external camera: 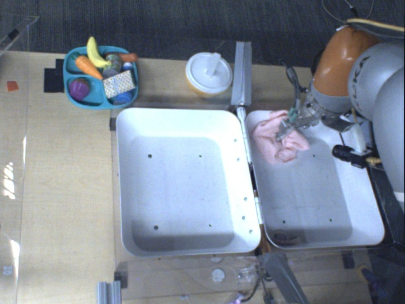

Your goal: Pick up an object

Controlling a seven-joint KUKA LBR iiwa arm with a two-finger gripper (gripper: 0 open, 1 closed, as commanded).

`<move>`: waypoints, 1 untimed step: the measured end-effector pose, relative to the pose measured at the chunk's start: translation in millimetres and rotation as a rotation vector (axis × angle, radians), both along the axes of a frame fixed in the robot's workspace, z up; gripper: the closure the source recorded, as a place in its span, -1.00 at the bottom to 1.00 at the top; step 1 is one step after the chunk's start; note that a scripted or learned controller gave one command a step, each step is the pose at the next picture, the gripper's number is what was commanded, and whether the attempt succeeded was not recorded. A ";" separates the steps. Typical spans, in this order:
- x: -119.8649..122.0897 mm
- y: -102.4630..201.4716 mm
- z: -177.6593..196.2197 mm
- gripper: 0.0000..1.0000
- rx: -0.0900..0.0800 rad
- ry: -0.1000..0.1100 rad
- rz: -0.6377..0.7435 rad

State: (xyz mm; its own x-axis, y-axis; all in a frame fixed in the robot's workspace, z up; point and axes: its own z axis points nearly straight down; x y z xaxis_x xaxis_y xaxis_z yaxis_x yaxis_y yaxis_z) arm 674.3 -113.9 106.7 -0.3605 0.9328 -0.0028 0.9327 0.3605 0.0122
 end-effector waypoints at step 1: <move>-3.7 37.5 80.6 1.00 -0.004 0.004 0.115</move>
